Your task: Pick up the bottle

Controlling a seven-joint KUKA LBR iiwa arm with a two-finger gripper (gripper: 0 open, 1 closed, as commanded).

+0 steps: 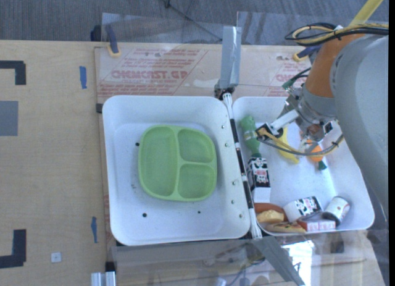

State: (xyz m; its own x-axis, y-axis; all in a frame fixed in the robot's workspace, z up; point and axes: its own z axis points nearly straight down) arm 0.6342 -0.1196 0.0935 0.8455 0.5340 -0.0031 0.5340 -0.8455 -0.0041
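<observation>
A small green bottle [248, 125] lies in the right bin [352, 180], tight against the bin's left wall near the far corner. My gripper [310, 134] hangs over the far middle of the same bin, about a hand's width to the right of the bottle and apart from it. Under the gripper lie a yellow banana [287, 151] and an orange carrot [317, 151]. Nothing shows between the gripper and the bottle except the bin floor.
The left bin [117, 155] holds a green divided plate [179, 162]. In the right bin a black-and-white carton [259, 172] lies just in front of the bottle. Along the near wall sit a hot dog [271, 215], a printed can [302, 206], a red box [318, 223] and a white cup [338, 206].
</observation>
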